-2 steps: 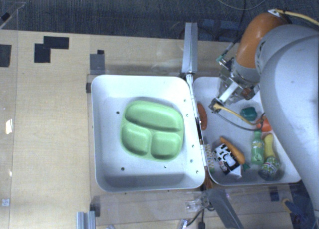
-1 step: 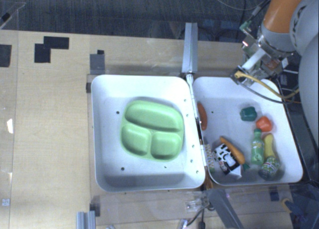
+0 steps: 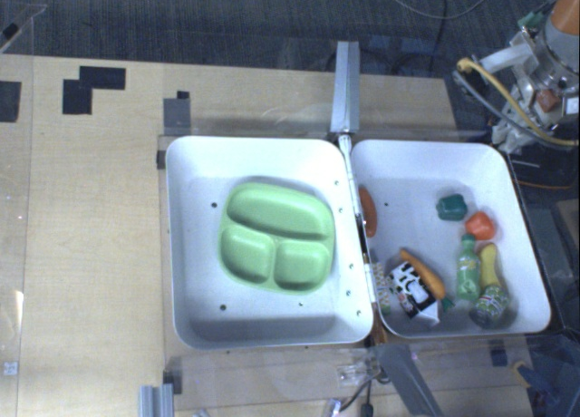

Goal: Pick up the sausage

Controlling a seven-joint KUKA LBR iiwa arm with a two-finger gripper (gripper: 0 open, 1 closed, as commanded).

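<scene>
The sausage (image 3: 367,209), a reddish-brown link, lies lengthwise against the left wall of the right bin (image 3: 426,157). My gripper (image 3: 542,96) is at the view's upper right, above and just beyond that bin's far right corner, wrapped in cables. It is far from the sausage, roughly a bin's width to its right and further back. Blur and cables hide how the gripper stands.
A green divided plate (image 3: 276,236) lies in the left bin (image 3: 190,225). The right bin also holds an orange carrot (image 3: 423,272), a black-and-white packet (image 3: 412,290), a green bottle (image 3: 467,270), a yellow item (image 3: 489,266), an orange-red tomato (image 3: 480,225) and a dark green piece (image 3: 451,207).
</scene>
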